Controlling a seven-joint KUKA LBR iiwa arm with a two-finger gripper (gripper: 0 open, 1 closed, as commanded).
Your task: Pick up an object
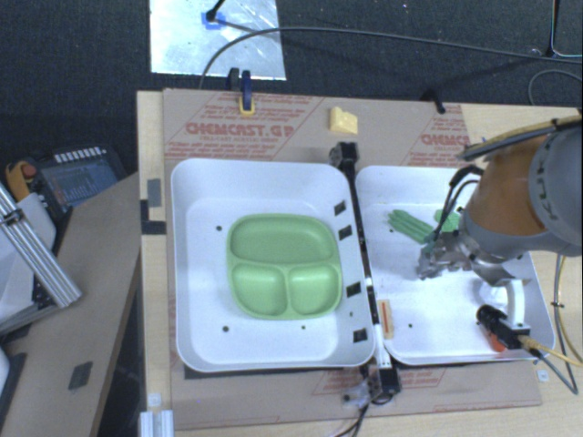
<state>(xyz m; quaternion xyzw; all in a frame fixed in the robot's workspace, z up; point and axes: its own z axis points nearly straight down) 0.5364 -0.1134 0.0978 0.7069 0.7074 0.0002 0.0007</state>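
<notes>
Lying just left of the gripper (435, 264) — a green stick (412, 227).

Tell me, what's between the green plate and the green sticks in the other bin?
In the camera view, the bins' two touching white walls, with black clips, run between the green plate and the green sticks. Otherwise just bare white floor.

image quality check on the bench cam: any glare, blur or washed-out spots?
Camera view: soft overall, fine detail smeared; the white bins look near blown-out, with faint shading at their walls; the foil sheet at top glares; the gripper is blurred, so its fingers can't be read; the green tray is evenly lit.
</notes>
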